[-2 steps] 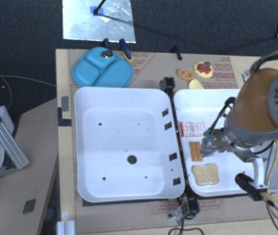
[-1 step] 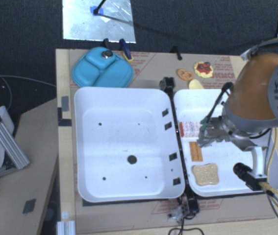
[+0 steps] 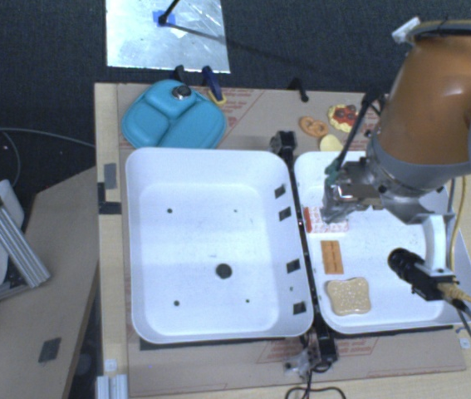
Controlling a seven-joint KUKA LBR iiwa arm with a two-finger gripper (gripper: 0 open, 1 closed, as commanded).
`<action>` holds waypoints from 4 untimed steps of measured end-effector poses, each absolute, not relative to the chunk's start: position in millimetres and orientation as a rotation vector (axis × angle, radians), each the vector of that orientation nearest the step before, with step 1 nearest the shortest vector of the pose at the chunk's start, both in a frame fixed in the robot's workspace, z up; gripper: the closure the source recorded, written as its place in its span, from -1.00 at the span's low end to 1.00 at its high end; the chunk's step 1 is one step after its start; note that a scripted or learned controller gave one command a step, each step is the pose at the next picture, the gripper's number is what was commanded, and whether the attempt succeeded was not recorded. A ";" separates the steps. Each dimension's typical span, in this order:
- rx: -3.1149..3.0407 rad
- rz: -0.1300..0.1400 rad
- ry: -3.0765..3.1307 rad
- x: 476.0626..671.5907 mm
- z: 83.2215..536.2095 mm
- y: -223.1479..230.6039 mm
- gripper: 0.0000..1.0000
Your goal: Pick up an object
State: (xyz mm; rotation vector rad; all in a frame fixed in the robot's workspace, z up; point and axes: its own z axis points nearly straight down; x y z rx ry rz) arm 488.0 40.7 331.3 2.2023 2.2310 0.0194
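Here we judge the reach-and-descend step to be in hand: our gripper (image 3: 336, 210) hangs low in the right bin (image 3: 385, 318), just above a small red-and-white item (image 3: 326, 221) near the bin's left wall; whether its grasp is wide, closed or around anything we cannot tell, since the wrist hides it. Nearby lie an orange bar (image 3: 331, 256) and a toast slice (image 3: 348, 296), both apart from the gripper; the left bin (image 3: 148, 189) holds only a dark disc (image 3: 223, 271). Next, we think, comes a short drop and a firm close on the red-and-white item, then a straight lift clear of the wall.
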 end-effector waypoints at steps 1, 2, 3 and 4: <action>2.208 0.012 2.231 487.2 380.7 90.3 1.00; 2.216 0.004 2.224 487.1 379.6 83.8 1.00; 2.213 0.007 2.226 486.9 418.8 70.7 1.00; 2.205 0.022 2.230 486.8 517.0 136.2 1.00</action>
